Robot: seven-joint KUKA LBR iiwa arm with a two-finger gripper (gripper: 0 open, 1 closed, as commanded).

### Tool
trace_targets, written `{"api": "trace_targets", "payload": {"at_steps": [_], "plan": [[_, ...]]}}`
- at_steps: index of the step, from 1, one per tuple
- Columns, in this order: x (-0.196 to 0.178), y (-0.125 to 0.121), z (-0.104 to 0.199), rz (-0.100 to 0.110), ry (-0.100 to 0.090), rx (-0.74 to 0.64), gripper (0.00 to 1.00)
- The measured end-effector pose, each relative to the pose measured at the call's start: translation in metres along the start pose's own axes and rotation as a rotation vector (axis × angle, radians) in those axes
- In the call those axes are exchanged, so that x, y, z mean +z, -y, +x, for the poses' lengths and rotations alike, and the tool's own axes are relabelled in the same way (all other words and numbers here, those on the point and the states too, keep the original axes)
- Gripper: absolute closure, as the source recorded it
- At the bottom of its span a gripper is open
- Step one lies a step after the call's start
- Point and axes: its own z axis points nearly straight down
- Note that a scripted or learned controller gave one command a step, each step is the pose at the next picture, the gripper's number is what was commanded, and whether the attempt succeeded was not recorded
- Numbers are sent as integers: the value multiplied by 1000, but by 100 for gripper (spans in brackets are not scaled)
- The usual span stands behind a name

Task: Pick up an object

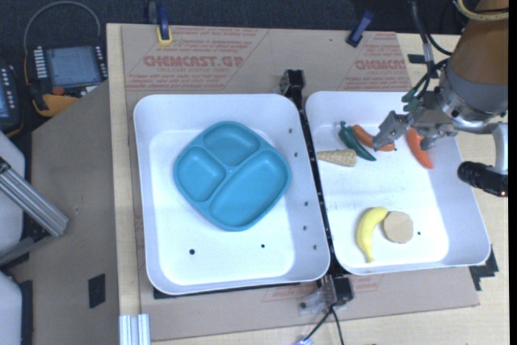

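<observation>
Grey arm's two-finger jaws [386, 135] hover over small orange-and-green toy vegetables [361, 140] in the right white bin [460, 206]; their state I cannot tell

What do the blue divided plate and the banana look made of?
Blue divided plate: likely molded plastic, with an even colour, soft sheen and rounded compartment ridges. Banana: probably a plastic toy, uniformly yellow, smooth and unblemished, though real fruit can't be excluded.

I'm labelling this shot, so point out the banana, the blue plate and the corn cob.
banana [368, 233], camera view, middle of its curve
blue plate [232, 174], camera view, central ridge
corn cob [337, 158], camera view, mid-length
</observation>
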Motion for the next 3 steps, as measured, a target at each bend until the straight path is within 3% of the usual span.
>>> {"api": "trace_targets", "payload": {"at_steps": [1,3], "plan": [[-7,-2,0,-14,2,-3,0],[105,-7,-5,-7,0,-2,0]]}}
